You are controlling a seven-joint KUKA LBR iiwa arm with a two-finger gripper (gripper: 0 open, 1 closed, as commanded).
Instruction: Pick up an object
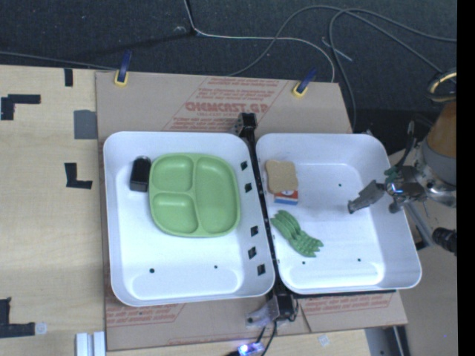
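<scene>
Grey two-finger gripper [377, 198] seen spread open, nothing held, green plastic bean pods [297, 233] at eight o'clock, right shallow white bin [335, 147].

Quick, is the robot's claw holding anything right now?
Gripper: over the right bin, with nothing seen between its fingers; open or shut cannot be told from this view.

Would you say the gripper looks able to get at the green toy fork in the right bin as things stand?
Probably yes. The gripper is over the right bin, and the green fork lies flat near its left wall with bare floor between them. Only the small box is close, just behind the fork.
</scene>
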